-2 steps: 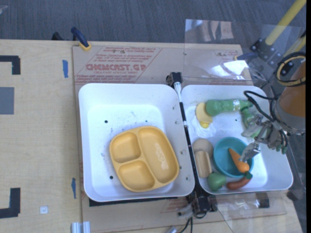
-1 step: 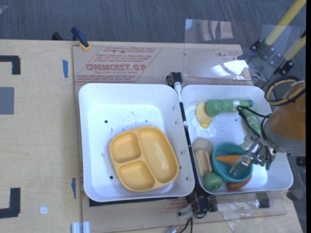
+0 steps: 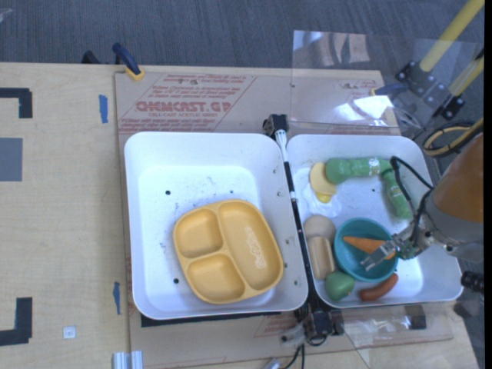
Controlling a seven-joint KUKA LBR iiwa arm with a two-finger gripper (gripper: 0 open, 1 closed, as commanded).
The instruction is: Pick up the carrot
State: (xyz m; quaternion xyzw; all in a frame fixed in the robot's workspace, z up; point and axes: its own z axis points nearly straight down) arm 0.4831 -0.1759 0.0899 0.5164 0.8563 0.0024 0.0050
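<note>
Carrot (image 3: pixel 364 244) crosswise in bowl (image 3: pixel 350 265), tip left

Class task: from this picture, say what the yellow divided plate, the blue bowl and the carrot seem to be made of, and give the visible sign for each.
Yellow divided plate: probably moulded plastic, smooth, with soft sheen on its compartments.
Blue bowl: likely plastic too, uniform teal colour, matte-to-satin look.
Carrot: apparently a toy, plastic or rubber; its flat even orange suggests this, though it is too small to be sure.
</note>
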